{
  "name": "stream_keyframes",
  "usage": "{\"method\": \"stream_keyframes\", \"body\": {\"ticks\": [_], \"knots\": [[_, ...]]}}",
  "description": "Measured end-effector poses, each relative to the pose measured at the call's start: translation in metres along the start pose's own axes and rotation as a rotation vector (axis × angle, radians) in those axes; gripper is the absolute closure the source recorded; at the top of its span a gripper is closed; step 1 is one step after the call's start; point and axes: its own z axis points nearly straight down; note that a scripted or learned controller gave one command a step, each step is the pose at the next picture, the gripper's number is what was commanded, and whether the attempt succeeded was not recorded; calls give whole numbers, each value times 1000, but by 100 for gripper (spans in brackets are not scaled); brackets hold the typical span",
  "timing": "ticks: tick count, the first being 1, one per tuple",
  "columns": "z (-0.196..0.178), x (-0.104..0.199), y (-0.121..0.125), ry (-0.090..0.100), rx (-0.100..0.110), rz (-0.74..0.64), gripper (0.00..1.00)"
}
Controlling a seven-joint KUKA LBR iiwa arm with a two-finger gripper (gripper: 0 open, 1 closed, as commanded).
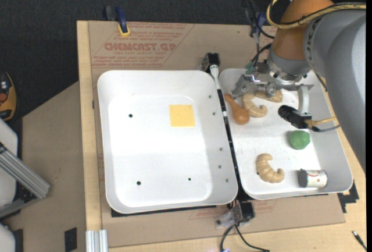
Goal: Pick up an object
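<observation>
My gripper (257, 90) hangs low over the far left part of the right bin (334, 155), its fingers open. Just under and in front of it lies a beige curved pastry piece (256, 107), with nothing held between the fingers. An orange-brown drumstick-shaped toy (237, 111) lies to the left of the pastry piece, against the bin's left wall. Further forward in the same bin are a green rounded lump (299, 139), a second beige croissant shape (269, 168) and a small white can with a dark end (313, 177).
The left bin (116, 146) holds a flat yellow square (182, 116) near its middle. The two bins meet along a dark seam (226, 128). A cardboard sheet (139, 44) lies under both bins.
</observation>
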Motion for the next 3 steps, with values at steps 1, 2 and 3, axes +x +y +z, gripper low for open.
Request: {"method": "stream_keyframes", "body": {"ticks": [1,2,3], "knots": [[5,3,-36,4,12,2,0],[-6,3,-34,2,6,2,100],[-102,78,8,4,-6,-8,100]]}}
